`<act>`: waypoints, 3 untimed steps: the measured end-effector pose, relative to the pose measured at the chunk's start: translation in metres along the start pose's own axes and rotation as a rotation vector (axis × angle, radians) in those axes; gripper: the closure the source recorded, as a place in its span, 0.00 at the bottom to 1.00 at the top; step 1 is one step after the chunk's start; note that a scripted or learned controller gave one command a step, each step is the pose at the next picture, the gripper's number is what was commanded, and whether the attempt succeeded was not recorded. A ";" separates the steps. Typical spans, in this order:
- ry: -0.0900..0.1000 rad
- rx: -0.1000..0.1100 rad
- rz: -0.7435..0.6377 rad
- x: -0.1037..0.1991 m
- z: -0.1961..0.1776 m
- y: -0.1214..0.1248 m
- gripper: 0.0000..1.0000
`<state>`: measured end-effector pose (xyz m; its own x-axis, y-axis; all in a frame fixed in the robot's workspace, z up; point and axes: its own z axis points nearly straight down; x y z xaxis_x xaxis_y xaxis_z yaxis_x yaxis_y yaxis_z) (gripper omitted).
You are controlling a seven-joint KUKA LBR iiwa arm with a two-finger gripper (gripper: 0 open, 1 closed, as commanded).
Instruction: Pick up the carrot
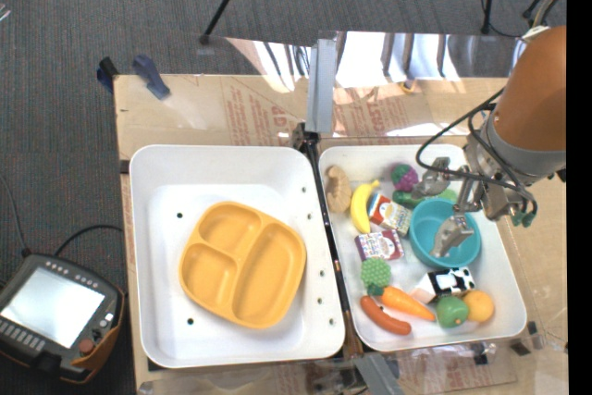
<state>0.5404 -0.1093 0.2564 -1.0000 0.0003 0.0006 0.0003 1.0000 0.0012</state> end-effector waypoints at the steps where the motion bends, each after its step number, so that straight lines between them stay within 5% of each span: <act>1: 0.005 -0.002 -0.186 0.059 0.172 -0.006 0.00; 2: -0.001 -0.002 -0.688 0.051 0.170 0.028 0.00; 3: -0.003 -0.001 -1.060 0.052 0.169 0.025 0.00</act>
<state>0.4882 -0.0840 0.0873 -0.4895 -0.8720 -0.0033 -0.8720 0.4895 0.0003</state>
